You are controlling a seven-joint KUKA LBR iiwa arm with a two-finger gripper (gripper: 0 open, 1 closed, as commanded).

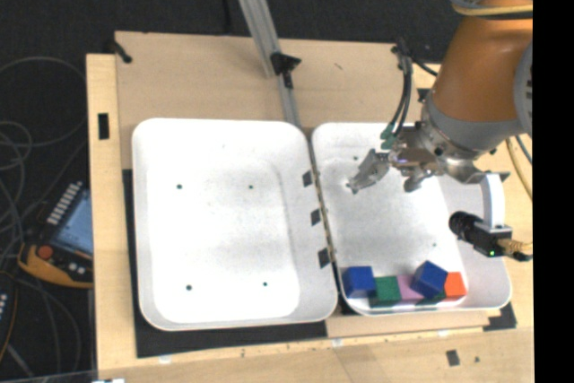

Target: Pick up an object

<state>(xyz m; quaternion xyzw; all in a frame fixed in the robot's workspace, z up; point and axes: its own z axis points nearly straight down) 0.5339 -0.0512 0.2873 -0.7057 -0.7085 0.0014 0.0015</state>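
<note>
The robot's hand (387, 172) hangs over the right bin (359, 143), near the top part of it. The two fingers (363, 178) look spread apart, one pointing down to the left and the other a bit to the right. Nothing sits between them, so the hand is open and holds nothing. It does not seem to touch any block. I cannot tell if the tips touch the bin floor.

The grey arm (484, 58) with its orange band comes in from the right side and bends down to the hand.

The blocks are all at the bottom edge of the right bin, well apart from the hand. They sit close together in a row. From left to right there is a blue block (359, 280), a green block (387, 289), a pink block (409, 290), a second blue block (430, 277) and an orange block (455, 284). The second blue block looks like it rests partly on top of the pink one, and the orange block is just beside it.

The left bin (224, 220) sits just beside the right bin, with small black clips (316, 217) along the line where they meet. Both bins rest on a light wood worktop (197, 76). A thin metal bar (256, 0) leans across the top of the worktop. Off to the left, on the dark floor, lies a handheld screen (67, 229) with cables around it.
</note>
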